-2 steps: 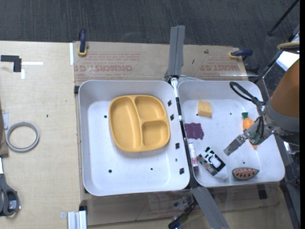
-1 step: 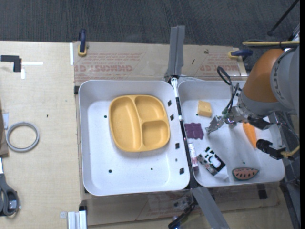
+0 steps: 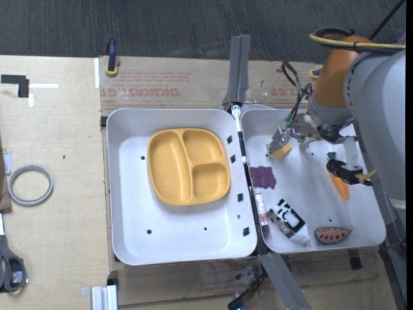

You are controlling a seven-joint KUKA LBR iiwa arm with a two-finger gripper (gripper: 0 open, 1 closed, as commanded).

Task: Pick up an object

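Camera view: the pincer (image 3: pixel 282 142) hangs low in the right bin (image 3: pixel 361 237), near its far-left corner, with a small tan block (image 3: pixel 280 151) at its tips. Whether the fingers are clamped on the block or merely resting against it, I cannot tell. A purple piece (image 3: pixel 262 177) lies just beside it, toward the near edge. A shallow hold could let the block slip free on the lift; the bin wall close by leaves little room.
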